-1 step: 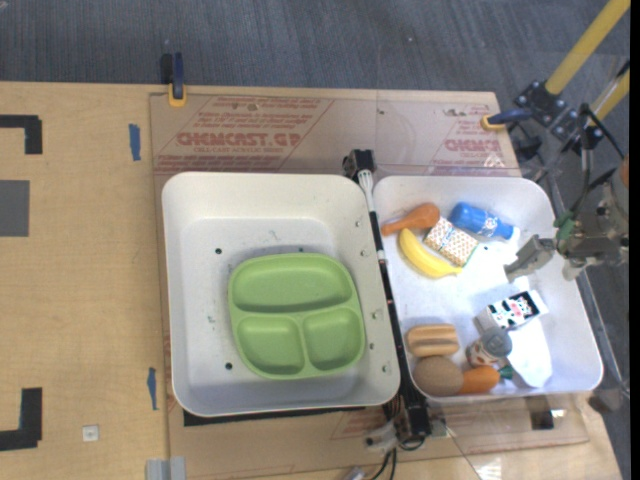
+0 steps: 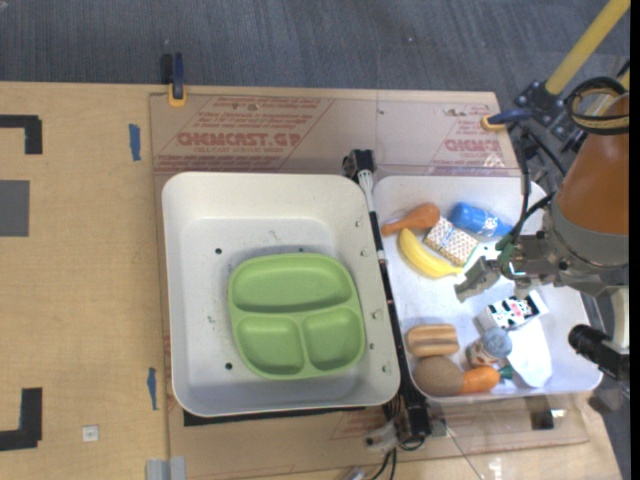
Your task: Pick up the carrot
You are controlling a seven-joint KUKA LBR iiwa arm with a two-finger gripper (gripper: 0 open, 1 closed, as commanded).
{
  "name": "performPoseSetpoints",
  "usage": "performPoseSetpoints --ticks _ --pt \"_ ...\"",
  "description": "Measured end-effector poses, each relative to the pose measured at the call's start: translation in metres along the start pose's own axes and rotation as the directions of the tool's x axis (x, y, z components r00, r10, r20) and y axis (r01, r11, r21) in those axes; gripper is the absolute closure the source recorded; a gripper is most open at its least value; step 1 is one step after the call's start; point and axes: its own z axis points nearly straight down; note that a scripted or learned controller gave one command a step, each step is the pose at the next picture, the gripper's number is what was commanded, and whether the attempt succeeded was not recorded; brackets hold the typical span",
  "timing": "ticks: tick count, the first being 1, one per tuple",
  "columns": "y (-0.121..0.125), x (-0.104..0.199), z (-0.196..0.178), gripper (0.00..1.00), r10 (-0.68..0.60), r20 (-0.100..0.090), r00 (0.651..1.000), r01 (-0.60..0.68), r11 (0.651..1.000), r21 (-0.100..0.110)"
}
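The carrot [image 2: 480, 378], short and orange with a green top at its right end, lies near the front edge of the right bin [image 2: 560, 373], beside a brown potato-like lump [image 2: 438, 374]. My gripper [image 2: 480, 273] hangs over the middle of that bin, well behind the carrot and apart from it. Its grey fingers [image 2: 470, 286] point left and look open, with nothing between them. The orange-banded wrist [image 2: 600, 183] rises at the right.
The right bin also holds a banana [image 2: 425, 256], an orange drumstick-shaped toy [image 2: 418, 216], a blue object [image 2: 473, 218], a patterned box [image 2: 450, 240], a bun [image 2: 432, 340] and a black-and-white carton [image 2: 513, 311]. The left bin [image 2: 190, 268] holds a green divided plate [image 2: 297, 313].
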Motion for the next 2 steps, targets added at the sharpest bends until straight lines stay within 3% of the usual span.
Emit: performPoseSetpoints --ticks 1,2 --pt "-0.001 0.04 0.055 0.0 -0.199 0.001 0.98 0.199 0.98 0.002" --pt "0.038 0.04 0.054 0.0 -0.138 0.006 0.99 0.138 0.99 -0.009"
